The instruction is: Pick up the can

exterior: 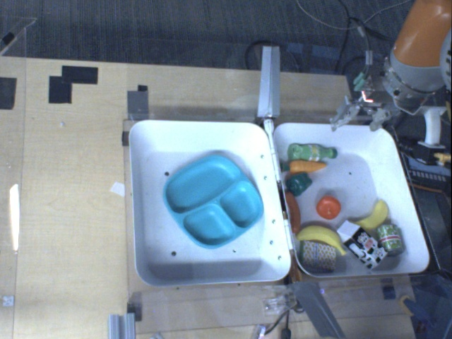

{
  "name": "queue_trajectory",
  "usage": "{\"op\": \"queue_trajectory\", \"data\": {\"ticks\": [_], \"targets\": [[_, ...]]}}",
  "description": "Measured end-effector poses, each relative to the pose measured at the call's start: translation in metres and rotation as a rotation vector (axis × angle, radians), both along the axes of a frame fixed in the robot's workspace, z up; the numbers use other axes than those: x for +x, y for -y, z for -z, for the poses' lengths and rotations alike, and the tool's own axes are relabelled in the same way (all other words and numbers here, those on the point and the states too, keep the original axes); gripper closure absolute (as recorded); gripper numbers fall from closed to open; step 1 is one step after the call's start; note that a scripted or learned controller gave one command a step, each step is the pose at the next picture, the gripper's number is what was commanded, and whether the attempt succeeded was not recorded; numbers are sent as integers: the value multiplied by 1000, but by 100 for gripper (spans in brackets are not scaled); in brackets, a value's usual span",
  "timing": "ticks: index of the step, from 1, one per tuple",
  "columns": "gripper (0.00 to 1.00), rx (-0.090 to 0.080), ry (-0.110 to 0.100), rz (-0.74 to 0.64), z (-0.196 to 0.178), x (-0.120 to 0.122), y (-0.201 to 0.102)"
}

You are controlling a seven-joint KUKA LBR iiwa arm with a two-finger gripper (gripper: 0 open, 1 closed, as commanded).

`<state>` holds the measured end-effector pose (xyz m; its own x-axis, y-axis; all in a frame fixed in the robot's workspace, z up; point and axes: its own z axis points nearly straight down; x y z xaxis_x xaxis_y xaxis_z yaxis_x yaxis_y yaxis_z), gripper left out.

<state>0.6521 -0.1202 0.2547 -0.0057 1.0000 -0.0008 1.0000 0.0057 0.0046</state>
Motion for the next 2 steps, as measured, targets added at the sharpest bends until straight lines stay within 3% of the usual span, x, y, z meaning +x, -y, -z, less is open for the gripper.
{"op": "queue_trajectory", "data": {"ticks": [1,2], "targets": [[0,-2,3,-167,-61,-2,-19],[100,-4,11,-172,-74,-1,-20]]}}
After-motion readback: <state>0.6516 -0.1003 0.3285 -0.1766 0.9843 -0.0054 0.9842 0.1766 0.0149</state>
